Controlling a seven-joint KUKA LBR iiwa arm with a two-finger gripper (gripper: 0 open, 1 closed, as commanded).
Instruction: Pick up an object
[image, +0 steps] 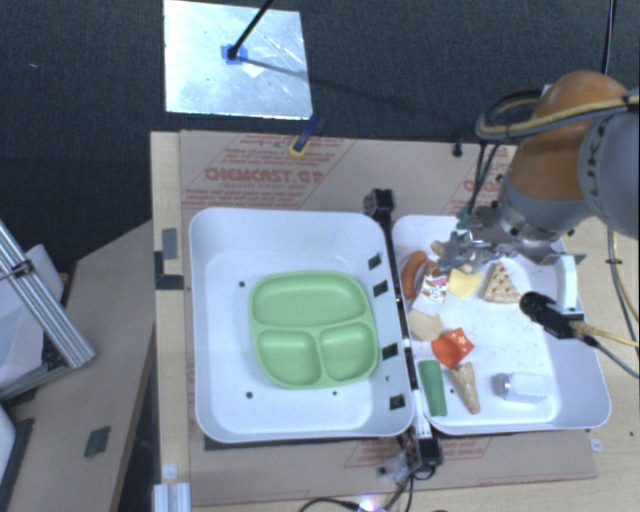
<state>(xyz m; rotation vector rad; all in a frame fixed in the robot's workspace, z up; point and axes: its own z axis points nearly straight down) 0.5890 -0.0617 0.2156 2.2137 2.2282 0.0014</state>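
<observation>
Gripper (462, 250) over the right bin's (575, 400) far edge.
Grip state unclear; it hovers by a yellow piece (464, 284).

1. A dark blue-black carpeted floor (80, 120) fills the upper part of the frame and the left edge.
2. A shiny square metal plate (238, 60) lies on the floor at the upper centre, with a piece of blue tape (234, 53) near its middle.
3. A light wooden bench (120, 330) spans the lower half of the frame.
4. A brown cardboard sheet with red print (265, 170) covers the bench top.
5. An aluminium frame rail (40, 300) slants across the left edge.
</observation>
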